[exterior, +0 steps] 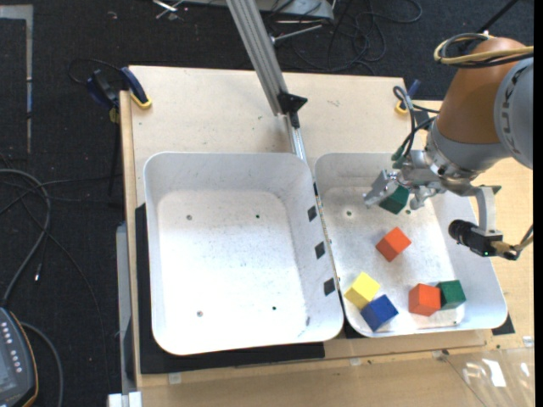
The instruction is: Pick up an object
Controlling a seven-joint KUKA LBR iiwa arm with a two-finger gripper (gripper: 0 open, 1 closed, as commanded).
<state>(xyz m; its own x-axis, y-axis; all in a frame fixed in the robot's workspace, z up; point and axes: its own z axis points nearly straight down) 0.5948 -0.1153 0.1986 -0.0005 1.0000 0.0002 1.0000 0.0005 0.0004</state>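
Note:
My gripper (396,192) hangs over the upper part of the right bin (339,172), reaching in from the right. A dark green block (394,200) sits between its silver fingers, and the gripper is shut on it. Below it on the bin floor lies an orange block (393,244). Along the bin's near side lie a yellow block (363,288), a blue block (379,310), a red-orange block (424,298) and a green block (452,292).
The left bin (161,253) lies beside the right one, their rims meeting in the middle. A slanted metal rail (254,41) runs from the top down to the bins' junction. Clamps sit at the bench's far corners.

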